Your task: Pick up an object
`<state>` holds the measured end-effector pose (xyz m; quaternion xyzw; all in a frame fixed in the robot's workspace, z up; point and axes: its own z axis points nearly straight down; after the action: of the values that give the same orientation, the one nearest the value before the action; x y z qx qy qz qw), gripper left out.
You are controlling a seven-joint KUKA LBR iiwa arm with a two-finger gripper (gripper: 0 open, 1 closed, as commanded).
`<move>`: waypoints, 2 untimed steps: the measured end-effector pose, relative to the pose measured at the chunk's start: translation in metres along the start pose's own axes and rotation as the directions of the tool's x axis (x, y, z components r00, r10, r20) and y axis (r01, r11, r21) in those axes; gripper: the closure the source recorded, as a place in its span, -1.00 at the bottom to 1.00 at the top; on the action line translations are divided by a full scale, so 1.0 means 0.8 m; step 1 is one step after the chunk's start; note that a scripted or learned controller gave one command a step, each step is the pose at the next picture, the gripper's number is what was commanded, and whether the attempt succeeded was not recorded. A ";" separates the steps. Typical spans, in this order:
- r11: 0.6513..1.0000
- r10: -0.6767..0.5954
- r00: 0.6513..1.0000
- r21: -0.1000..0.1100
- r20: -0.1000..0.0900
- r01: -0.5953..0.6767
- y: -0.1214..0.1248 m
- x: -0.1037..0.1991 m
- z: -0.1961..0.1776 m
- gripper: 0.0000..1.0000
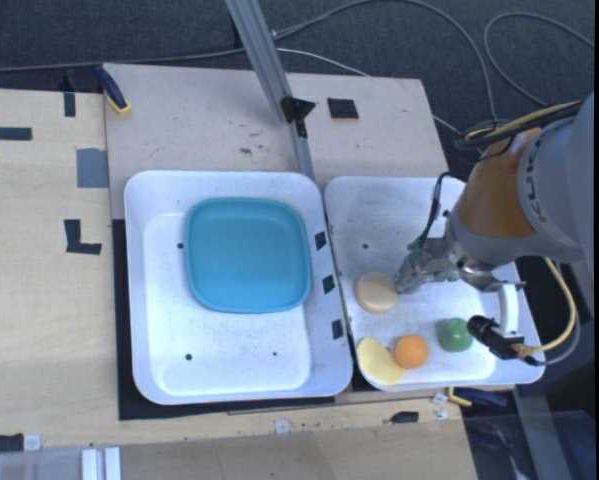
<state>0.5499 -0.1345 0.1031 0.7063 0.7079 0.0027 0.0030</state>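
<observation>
Pale beige rounded object (376, 293) lies in the right white bin (379, 203), at nine o'clock of the gripper (411, 274), which is lowered just beside it, presumably for a grasp. Whether the jaws are spread cannot be told. Nothing is seen held.

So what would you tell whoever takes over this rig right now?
Hand: low in the right bin, right beside the beige ball; grip state unclear.
Also in that bin: yellow piece, orange ball, green ball, all lying near the front edge.
Left bin holds a blue plate.
Done: nothing visibly lifted.
Left: grasp one object and raise it.
</observation>
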 end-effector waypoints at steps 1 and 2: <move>1.000 0.002 1.000 0.004 0.000 -0.002 0.009 -0.011 -0.066 1.00; 1.000 0.002 1.000 0.003 0.000 -0.002 0.009 -0.007 -0.144 1.00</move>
<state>0.5561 -0.1402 0.2180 0.7068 0.7074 0.0015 0.0019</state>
